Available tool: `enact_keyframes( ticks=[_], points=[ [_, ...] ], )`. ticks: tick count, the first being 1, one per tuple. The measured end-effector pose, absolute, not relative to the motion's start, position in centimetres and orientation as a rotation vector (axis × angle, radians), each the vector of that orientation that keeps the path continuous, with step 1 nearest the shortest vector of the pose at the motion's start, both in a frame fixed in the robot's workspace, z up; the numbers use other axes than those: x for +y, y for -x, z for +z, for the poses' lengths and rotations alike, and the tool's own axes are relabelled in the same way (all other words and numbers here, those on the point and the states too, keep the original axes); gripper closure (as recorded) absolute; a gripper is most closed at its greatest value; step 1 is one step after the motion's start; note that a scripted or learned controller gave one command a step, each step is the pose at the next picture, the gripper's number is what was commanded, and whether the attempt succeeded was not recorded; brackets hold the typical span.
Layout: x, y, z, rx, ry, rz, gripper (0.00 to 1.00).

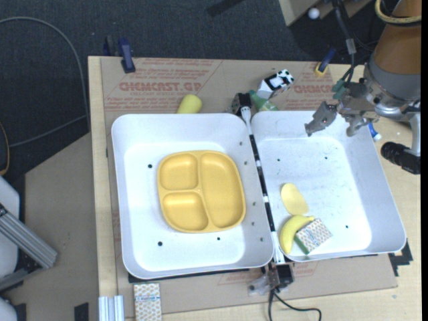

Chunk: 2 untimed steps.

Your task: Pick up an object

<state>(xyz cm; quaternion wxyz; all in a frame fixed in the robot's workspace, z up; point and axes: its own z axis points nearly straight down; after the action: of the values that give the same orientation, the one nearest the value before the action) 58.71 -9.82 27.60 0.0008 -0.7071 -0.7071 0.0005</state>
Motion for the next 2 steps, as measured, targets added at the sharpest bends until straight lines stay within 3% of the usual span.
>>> enact_keyframes(
  ticks=[1, 2],
  points=[
    [-11.5, -57.8, 9.2, -2.218, 2.22, 0.003, 0.0],
    [-16.6, -47.8, 8.4, -2.218, 2.222, 0.002, 0.0]
  ],
)
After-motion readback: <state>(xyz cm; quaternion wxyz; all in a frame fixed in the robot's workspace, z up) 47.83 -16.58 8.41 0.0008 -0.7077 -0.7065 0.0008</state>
